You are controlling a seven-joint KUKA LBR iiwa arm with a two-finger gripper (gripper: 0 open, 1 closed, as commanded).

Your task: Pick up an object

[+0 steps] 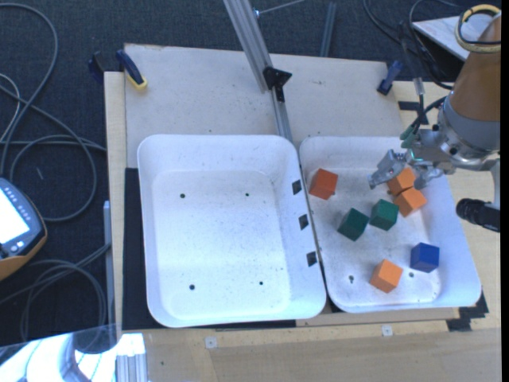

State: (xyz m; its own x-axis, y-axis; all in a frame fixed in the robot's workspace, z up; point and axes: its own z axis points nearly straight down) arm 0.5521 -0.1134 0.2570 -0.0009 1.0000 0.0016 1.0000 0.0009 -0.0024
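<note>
At the right of the frame, inside the right-hand bin [453, 237], two orange blocks lay touching each other: an upper orange block [402, 179] and a lower orange block [410, 201]. The hand [395, 168] sat over the upper one, its grey fingers reaching toward the left; whether they were apart or clamped could not be told from this slant. No block was clearly between them. A clean pick would call for centring on one block alone, since the pair's contact could let the neighbour jam or be dragged along. Nearby lay two green blocks [368, 219], just beside each other; farther off were a third orange block [323, 184], a blue block [425, 256] and a small orange block [386, 275]. The left-hand bin [159, 213] shared the surface [199, 94].
</note>
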